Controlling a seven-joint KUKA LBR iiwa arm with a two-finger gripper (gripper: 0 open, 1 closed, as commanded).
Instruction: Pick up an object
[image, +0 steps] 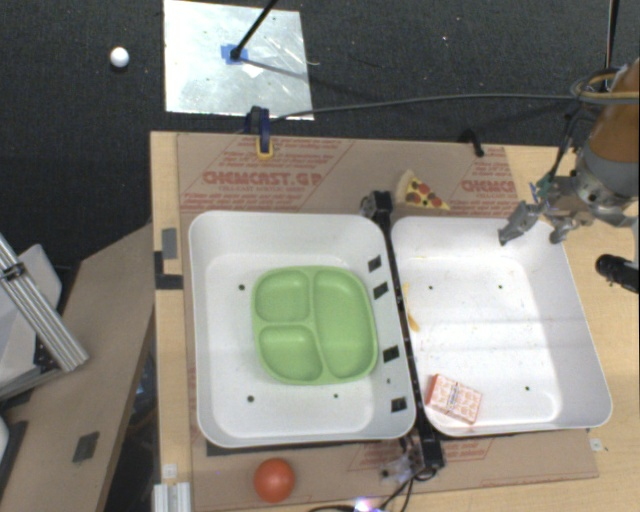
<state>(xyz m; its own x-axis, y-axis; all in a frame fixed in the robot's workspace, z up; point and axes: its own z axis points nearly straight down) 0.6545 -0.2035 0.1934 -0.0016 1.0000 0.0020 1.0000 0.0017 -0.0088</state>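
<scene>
Near right bin's (560, 330) front edge | small pink-and-white carton (455, 398), lying flat | claw (535, 228) spread open, holding nothing

A single fixed camera looks down at a slant from above the bench (170, 300), far enough back to take in both the left bin (215, 250) and the right bin (575, 300) whole, with dark floor beyond.

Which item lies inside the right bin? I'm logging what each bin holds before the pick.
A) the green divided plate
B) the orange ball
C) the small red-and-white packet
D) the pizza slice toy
C: the small red-and-white packet lies at the near left corner of the right bin, while the green divided plate sits in the left bin.
</scene>
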